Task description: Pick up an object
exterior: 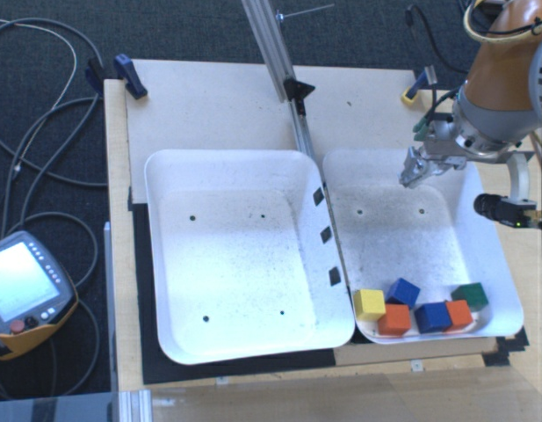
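The gripper (413, 176) hung over the right bin's (481, 236) far end, its state impossible to tell, while the coloured blocks (420, 306) lay clustered well apart at the near edge.

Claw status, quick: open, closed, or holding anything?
Claw: cannot be told whether open or closed; nothing seen in it, hovering over the right bin.

Two shallow white plastic bins sit side by side: the left bin (165, 236) and the right bin (481, 244). The right one holds six small cubes: one yellow cube (370, 303), two blue cubes (404, 291) (433, 316), two orange cubes (394, 319) (459, 313) and one green cube (471, 294).
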`<state>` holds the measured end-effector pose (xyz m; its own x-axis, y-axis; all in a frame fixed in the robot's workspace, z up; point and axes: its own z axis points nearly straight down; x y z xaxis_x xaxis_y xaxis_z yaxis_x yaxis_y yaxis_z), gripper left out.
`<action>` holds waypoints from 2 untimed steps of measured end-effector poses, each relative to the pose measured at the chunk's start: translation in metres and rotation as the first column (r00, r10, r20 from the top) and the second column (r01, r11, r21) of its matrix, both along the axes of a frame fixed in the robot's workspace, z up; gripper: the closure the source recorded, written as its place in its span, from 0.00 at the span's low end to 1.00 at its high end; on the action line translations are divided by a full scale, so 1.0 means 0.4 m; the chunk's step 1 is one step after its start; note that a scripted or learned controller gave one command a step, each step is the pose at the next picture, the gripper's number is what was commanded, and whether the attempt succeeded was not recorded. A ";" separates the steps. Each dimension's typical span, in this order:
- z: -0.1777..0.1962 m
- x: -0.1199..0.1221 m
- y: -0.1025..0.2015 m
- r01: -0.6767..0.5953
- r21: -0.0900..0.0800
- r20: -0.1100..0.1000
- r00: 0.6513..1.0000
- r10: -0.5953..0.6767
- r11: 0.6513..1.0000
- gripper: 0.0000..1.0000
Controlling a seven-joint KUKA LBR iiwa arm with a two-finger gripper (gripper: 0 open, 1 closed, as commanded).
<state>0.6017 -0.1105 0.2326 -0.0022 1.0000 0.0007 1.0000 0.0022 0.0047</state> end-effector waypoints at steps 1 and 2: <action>-0.070 0.061 -0.069 0.004 -0.003 -0.003 1.000 -0.004 1.000 1.00; -0.294 0.094 -0.130 0.004 0.001 -0.014 1.000 -0.004 1.000 1.00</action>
<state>0.6391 -0.1624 0.1151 0.0017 1.0000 0.0013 1.0000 -0.0017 -0.0095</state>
